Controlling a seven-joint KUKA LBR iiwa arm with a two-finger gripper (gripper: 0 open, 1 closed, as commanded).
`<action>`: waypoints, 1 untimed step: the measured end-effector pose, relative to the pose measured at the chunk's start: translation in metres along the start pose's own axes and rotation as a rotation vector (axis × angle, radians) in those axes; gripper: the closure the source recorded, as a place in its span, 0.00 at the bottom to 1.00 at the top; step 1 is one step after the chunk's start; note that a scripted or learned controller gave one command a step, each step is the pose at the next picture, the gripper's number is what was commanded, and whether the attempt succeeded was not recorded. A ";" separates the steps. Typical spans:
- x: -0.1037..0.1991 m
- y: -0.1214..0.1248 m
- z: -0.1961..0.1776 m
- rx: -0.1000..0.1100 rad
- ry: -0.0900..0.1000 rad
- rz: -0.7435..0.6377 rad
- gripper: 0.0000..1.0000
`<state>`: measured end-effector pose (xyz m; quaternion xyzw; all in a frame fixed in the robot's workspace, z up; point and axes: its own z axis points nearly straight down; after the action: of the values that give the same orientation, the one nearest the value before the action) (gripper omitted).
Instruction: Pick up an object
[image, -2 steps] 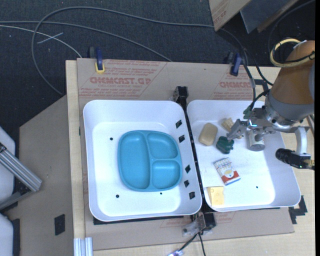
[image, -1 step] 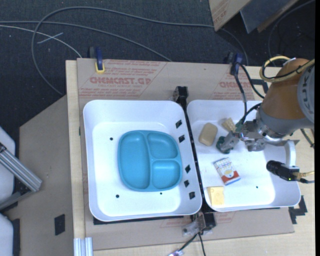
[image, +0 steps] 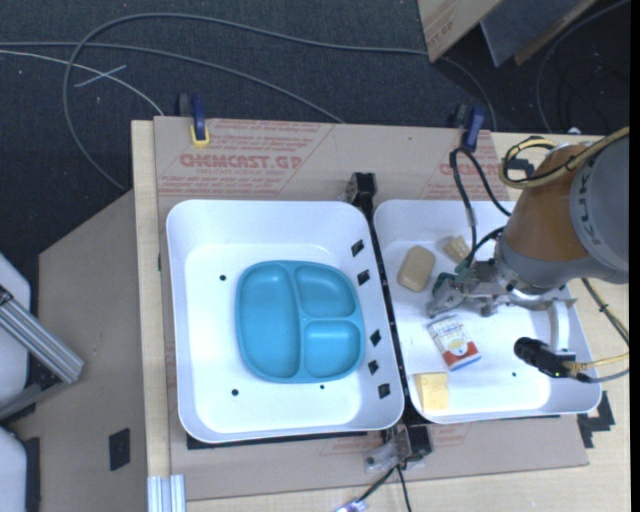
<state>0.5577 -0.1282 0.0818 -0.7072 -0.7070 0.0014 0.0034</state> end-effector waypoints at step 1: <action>0.000 0.002 -0.014 -0.007 0.000 0.000 1.00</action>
<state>0.5596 -0.1282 0.0961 -0.7073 -0.7069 -0.0008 0.0009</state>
